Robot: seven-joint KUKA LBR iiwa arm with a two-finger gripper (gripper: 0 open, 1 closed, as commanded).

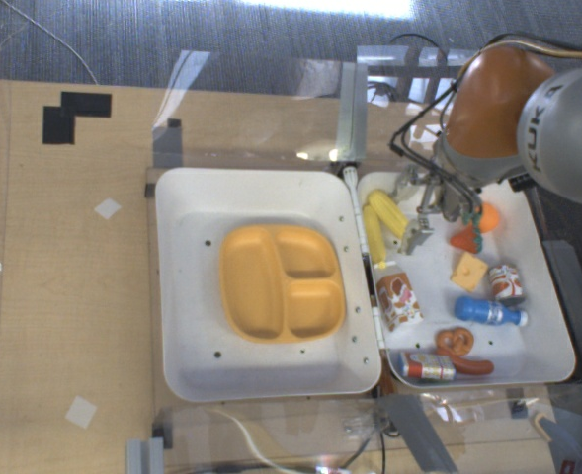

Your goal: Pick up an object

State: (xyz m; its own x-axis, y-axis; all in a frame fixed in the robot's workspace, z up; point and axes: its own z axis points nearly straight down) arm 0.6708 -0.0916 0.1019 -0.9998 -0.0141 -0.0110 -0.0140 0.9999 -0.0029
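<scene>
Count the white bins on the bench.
2: the left bin holds a yellow tray; the right bin beside it holds the small items.

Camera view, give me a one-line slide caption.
Hand hovers over right bin of toy food; yellow divided tray sits in left bin.

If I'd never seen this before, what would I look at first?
Probably the big yellow tray with compartments, sitting alone in the middle of the left bin. Next, the grey arm with its orange band leaning in from the right, its gripper hanging over the right bin. That bin is packed with little toy foods, like a yellow corn cob near the gripper and a blue bottle lower down.
</scene>
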